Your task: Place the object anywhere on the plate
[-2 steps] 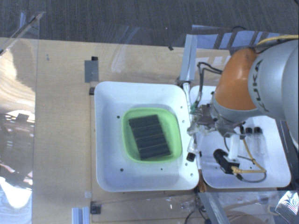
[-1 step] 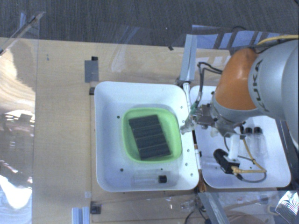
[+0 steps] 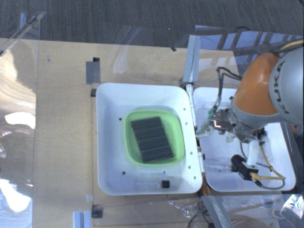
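A: Where's the object?

B: The dark ribbed block lies flat on the green plate, in the middle of the left bin, lower centre of the frame. From how it lies, I'd judge the placing done.

A: And the arm?

B: The arm hangs over the right bin, at the right of the frame. Its wrist hides the end effector, so I cannot tell whether it's apart or together. Nothing shows in its grip.

A: So what could still go wrong?

B: The block fills most of the plate's floor, its corners near the raised rim. A sweep back across the left bin at low height could clip the rim and tip the plate, or shove the block up onto the edge.

A: Anything else?

B: The loose cables trail low in the right bin; a fast withdrawal might snag them on the divider between the bins.
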### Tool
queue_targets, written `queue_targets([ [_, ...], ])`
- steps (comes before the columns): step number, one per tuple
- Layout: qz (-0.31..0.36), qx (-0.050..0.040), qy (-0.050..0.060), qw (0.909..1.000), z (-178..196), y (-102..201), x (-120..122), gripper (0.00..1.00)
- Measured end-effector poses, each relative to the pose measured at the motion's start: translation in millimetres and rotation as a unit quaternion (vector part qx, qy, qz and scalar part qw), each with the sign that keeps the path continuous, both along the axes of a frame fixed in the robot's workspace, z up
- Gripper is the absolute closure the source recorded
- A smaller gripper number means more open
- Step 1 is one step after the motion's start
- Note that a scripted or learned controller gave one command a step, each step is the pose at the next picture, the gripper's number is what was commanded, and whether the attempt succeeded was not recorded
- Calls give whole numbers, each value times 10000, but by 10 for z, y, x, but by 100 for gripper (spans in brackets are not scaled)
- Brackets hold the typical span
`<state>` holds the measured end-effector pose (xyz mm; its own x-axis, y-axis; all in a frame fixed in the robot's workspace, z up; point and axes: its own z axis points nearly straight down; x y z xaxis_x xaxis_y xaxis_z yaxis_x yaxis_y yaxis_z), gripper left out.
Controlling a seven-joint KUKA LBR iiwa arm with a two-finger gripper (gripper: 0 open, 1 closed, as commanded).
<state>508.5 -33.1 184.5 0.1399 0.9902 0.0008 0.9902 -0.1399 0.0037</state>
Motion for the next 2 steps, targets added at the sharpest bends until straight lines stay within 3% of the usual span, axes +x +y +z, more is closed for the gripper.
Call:
queue_targets([
  [1,-204,3,-13,9998,477,238,-200,0],
  [2,-433,-5,-10,9991,637,-301,-202,0],
])
